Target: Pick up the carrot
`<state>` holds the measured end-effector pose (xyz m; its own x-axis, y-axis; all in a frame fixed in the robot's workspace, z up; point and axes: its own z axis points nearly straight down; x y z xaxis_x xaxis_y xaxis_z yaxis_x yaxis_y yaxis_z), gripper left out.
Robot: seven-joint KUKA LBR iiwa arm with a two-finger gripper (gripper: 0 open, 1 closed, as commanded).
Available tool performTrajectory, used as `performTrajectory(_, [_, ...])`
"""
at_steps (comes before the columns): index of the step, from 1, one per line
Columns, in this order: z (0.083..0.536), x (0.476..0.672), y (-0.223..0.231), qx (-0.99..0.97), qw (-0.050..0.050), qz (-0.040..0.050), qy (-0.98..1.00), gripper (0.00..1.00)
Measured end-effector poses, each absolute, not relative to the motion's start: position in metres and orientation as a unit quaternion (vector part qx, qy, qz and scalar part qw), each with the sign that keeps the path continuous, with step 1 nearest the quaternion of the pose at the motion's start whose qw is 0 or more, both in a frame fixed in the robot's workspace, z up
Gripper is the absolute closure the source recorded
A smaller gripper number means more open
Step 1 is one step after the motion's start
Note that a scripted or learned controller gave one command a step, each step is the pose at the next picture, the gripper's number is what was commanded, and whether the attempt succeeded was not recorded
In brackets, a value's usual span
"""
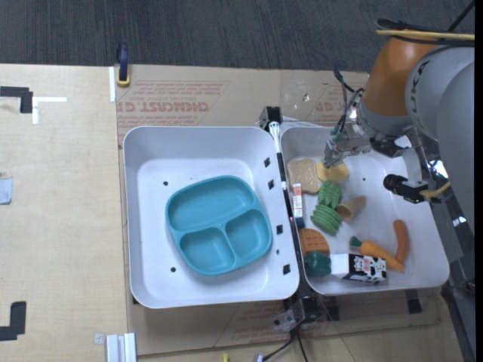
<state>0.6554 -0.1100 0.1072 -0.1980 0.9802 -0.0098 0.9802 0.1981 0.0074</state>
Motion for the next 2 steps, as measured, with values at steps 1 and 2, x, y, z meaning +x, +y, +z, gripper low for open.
performTrajectory(1, [0.107,0.655,-0.110,0.633,0.006,-0.0001,0.774,0.00])
performTrajectory(2, [0.094,0.649,-0.103,0.777,0.001,-0.0007,0.630,0.00])
